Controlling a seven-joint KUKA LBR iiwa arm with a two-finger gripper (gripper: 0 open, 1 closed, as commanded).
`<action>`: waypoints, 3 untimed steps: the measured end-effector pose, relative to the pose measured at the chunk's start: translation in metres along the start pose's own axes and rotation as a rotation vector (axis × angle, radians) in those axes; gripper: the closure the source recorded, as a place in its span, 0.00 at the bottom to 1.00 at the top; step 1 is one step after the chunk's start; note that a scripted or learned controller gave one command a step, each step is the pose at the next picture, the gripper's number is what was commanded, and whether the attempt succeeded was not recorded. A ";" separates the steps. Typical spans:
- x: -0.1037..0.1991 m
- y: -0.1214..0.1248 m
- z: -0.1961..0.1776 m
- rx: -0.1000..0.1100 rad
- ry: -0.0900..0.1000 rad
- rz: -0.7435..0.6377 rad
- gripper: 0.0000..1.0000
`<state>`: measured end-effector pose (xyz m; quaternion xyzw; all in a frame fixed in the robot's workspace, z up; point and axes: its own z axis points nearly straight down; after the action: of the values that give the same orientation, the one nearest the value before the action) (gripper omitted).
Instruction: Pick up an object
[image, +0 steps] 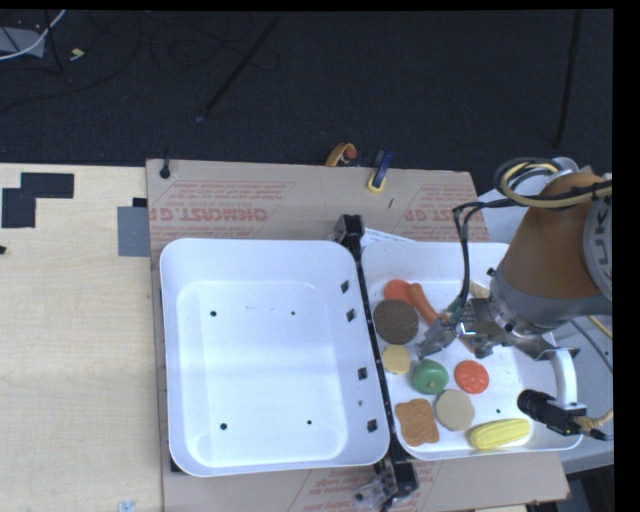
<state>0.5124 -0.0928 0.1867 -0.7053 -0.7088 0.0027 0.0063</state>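
1. Nearest the camera, at the lower edge of the right bin (520, 452), lies a yellow corn cob (500, 433), with a slice of toast (417, 421) and a pale beige disc (454, 409) just beside it.
2. Further into the same bin sit a green apple-like piece (431, 376), a red tomato slice (471, 376), a small yellow piece (397, 358), a dark brown patty (396, 321) and an orange carrot (420, 300) next to a red-orange piece (397, 290).
3. The left bin (180, 350) holds none of these items.
4. The arm (550, 250) reaches in from the right, and the gripper (447, 335) hangs low over the middle of the right bin, between the patty and the tomato slice, just above the green piece.
5. Its metal fingers look parted, and nothing is visibly held between them; the wrist hides part of them, so this is a cautious reading.
6. Judged from this, the pick is not yet done: every object rests in the bin. The approach seems largely made; closing on a piece and lifting it clear are left.
7. The pieces are crowded, so the fingers may land on two at once or slip off a rounded one.
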 end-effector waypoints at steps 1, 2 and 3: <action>-0.016 0.051 -0.222 -0.031 -0.010 0.003 0.00; 0.064 0.041 -0.200 -0.008 -0.003 -0.003 0.00; 0.060 0.042 -0.210 -0.008 -0.006 0.000 1.00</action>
<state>0.5566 -0.0334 0.3968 -0.7054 -0.7088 0.0020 0.0016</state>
